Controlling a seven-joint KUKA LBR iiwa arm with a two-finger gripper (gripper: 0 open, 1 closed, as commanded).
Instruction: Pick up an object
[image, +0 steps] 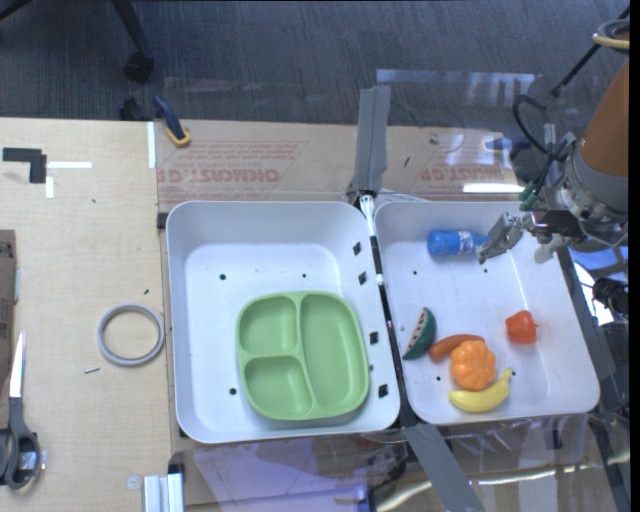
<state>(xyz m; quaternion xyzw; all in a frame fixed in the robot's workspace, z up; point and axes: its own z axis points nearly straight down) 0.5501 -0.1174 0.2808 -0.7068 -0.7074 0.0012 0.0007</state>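
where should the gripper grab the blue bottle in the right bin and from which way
Grip the blue bottle across its middle, coming straight down. It lies on its side, long axis along the bin's back wall, so fingers probably best close across its short width. The gripper sits just right of it.

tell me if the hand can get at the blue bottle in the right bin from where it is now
Probably yes. The hand hangs at the right bin's back edge, just beside the blue bottle, which lies alone on bare bin floor. The other toys sit nearer the front, out of its way.
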